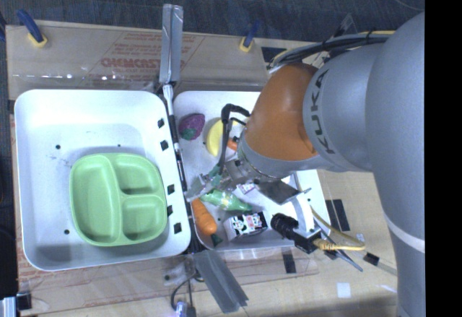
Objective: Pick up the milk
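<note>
Milk (pixel 246 223) lying in right bin (pixel 189 107), beside carrot (pixel 204 217); gripper (pixel 220 182) just above, state unclear.

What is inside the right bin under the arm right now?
In the right bin, a purple item, a yellow item, a carrot, a green item and the milk show. The arm covers the bin's middle and right side.
</note>
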Controlling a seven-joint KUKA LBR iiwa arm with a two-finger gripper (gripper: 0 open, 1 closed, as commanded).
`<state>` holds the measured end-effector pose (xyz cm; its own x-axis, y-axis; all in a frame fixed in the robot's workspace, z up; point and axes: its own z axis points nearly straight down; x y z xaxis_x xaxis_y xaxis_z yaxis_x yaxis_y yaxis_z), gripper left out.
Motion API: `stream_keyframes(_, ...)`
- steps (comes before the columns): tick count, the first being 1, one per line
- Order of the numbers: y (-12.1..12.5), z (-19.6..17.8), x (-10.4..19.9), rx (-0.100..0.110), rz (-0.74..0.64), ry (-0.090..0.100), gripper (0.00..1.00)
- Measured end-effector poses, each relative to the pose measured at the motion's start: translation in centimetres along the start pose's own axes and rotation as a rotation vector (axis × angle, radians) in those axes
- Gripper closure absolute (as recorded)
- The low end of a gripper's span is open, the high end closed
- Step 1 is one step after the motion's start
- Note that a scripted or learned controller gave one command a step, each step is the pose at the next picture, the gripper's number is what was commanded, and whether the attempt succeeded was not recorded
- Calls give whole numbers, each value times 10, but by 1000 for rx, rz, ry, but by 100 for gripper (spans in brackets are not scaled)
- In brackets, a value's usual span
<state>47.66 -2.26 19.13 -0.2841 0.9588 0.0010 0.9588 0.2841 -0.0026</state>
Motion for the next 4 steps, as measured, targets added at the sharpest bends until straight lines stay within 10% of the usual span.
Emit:
stream_keyframes(1,-24,-21,-78,-1,-176,-1,0)
stream_keyframes(2,42,-72,-121,-3,-349,-2,0)
stream_keyframes(3,-26,54,-115,0,-652,1,0)
stream_keyframes(4,-53,38,-179,-1,-579,-2,0)
